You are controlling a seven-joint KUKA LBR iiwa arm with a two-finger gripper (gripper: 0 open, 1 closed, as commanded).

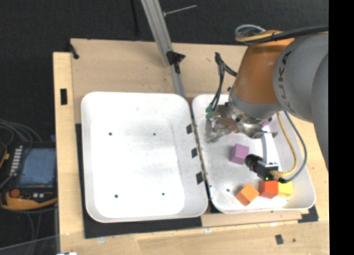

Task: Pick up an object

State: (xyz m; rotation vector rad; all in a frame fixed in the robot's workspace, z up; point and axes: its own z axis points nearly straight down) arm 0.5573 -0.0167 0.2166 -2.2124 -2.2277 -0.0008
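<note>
In the right bin [310, 193], your gripper [213, 129], jaw state unclear, could miss the purple block [239, 153] lying beside it.

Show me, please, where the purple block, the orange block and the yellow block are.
purple block [239, 153]: camera view, top face.
orange block [248, 193]: camera view, top face.
yellow block [285, 188]: camera view, visible top.

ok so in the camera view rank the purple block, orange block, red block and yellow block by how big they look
1. purple block
2. orange block, close to the purple one, so that order is unsure
3. red block, partly hidden
4. yellow block, partly hidden
</note>
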